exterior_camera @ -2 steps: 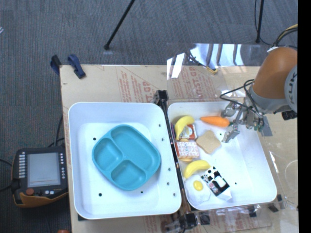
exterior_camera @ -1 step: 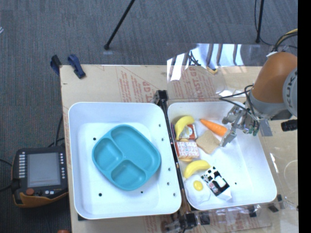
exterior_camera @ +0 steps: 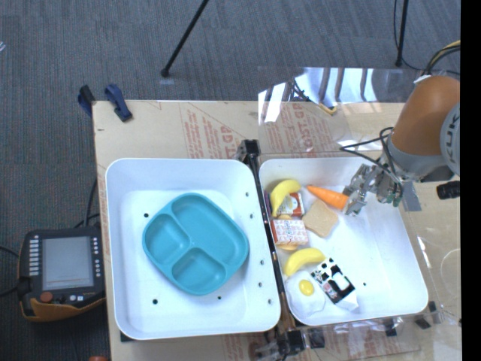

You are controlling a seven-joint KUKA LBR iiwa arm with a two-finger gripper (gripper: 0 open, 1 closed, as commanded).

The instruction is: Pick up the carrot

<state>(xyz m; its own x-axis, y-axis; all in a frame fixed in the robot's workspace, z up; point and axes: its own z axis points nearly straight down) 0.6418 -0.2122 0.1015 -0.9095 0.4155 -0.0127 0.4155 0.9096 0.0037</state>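
1. The left bin point(exterior_camera: 120, 201) holds a blue divided plate point(exterior_camera: 195, 243); nothing there bears on the pick.
2. In the right bin point(exterior_camera: 391, 269), near its left wall, sit 2 bananas point(exterior_camera: 284, 192) and a small printed packet point(exterior_camera: 290, 232), with a tan bread slice point(exterior_camera: 322, 219) just right of them.
3. The carrot point(exterior_camera: 328, 195) lies flat in the upper part of the right bin, its lower edge touching or just above the bread, thick end toward the gripper.
4. It is probably a light, rigid, smooth toy that may slip or roll; grasp across the thick middle.
5. The gripper point(exterior_camera: 355, 199) sits just beside the carrot's right end, fingers parted, holding nothing.
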